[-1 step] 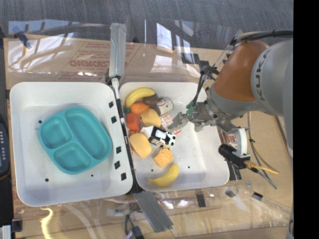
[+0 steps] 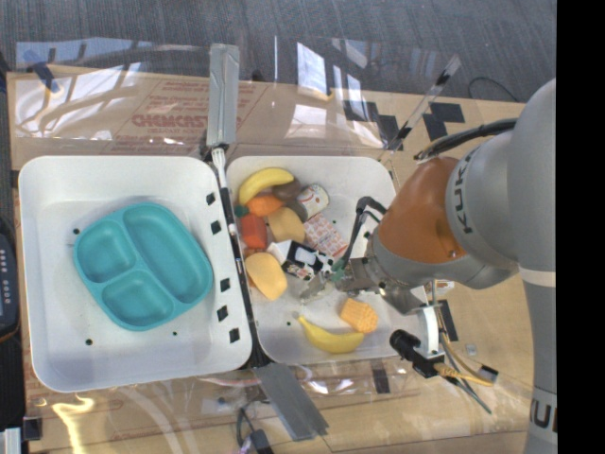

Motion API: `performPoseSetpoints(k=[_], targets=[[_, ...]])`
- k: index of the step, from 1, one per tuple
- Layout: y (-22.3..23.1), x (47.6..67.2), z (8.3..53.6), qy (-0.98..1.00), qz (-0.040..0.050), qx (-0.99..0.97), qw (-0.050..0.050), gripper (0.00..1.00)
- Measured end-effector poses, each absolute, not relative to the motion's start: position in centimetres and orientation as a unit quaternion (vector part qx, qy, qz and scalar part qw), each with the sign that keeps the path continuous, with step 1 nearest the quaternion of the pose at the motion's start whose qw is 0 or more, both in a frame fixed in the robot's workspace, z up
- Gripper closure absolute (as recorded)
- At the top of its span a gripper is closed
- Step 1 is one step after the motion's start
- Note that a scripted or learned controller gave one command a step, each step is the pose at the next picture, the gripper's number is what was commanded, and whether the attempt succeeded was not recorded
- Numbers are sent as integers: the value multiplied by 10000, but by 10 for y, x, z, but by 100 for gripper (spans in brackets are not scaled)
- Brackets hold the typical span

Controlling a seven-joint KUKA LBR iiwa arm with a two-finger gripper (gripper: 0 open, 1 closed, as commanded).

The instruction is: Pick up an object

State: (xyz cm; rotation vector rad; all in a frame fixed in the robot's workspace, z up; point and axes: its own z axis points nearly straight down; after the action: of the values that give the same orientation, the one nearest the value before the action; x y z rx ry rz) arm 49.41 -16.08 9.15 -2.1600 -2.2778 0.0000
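In the right bin (image 2: 373,173), a pile of toy food is being reached for by the gripper (image 2: 333,277). No one thing is marked out by the task, so the nearest things are being counted as the likely picks: a small black and white packet (image 2: 301,258) just left of the gripper, a yellow lemon-like piece (image 2: 266,275) further left of it, an orange block (image 2: 358,315) just below it, and a banana (image 2: 329,335) lying below that.

Trouble could be coming from the crowding. The things are lying close together, so one could be pushed aside, or two could be pinched at once. The flat packet could be missed, and the round piece could be slipping out as it is lifted.

How far the gripper is being held open cannot be told, since it is being hidden by the wrist and the clutter. Nothing is being seen held in it.

A second banana (image 2: 264,182) is lying far above the gripper. A teal plate (image 2: 142,263) is sitting in the left bin (image 2: 47,339), well left of the gripper.
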Motion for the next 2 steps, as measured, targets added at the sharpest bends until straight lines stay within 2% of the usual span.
performPoseSetpoints(k=[1,2], targets=[[-150,503,91,-7020,3,-7122,6,0],[-94,511,100,-7110,2,-7032,8,0]])
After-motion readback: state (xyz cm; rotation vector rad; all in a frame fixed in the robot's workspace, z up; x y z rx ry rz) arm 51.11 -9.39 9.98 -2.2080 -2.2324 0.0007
